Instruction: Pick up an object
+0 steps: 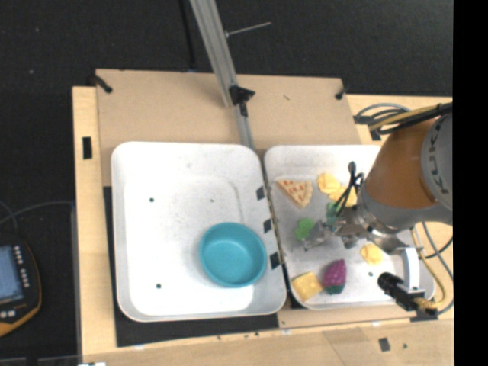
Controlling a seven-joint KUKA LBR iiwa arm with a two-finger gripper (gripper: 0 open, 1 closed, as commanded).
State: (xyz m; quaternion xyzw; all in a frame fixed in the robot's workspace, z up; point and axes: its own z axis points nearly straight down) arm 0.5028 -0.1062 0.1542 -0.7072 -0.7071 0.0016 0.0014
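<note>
Two white bins side by side. The left bin (152,174) has one blue bowl (232,254) near its front right corner. The right bin (305,158) has one pizza-slice toy (296,191), one green piece (306,228), one purple berry-like thing (334,275) and three yellow bits. The gripper (320,237) sits low over the green piece; can't tell how its fingers stand.

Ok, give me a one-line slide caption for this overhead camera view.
KUKA arm's claw lowered by a green toy in the right bin, among toy foods; blue bowl in the left bin.
</note>
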